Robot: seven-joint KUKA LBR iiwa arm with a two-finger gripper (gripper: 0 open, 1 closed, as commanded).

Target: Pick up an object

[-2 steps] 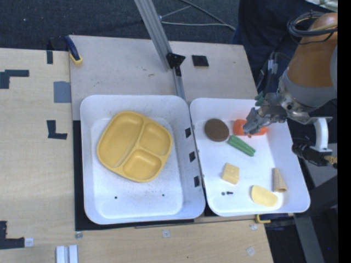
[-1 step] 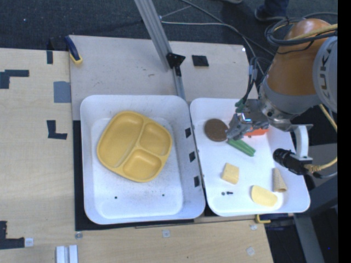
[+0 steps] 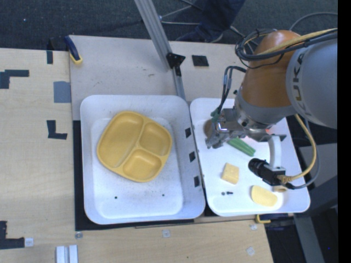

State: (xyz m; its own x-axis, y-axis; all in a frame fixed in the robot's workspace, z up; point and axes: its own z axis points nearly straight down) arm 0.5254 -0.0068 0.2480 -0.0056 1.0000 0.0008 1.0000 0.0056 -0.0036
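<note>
My gripper hangs low over the upper left part of the right bin, under the grey arm with its orange band. A green stick-like piece lies just to the gripper's right, partly under the wrist. A pale yellow wedge rests below the gripper, apart from it. A yellow rounded piece lies near the bin's front edge. The arm hides the back of this bin.
The left bin holds a yellow divided plate. A black connector on a cable sits over the right bin, beside the wedge. A slanted metal pole rises behind the bins.
</note>
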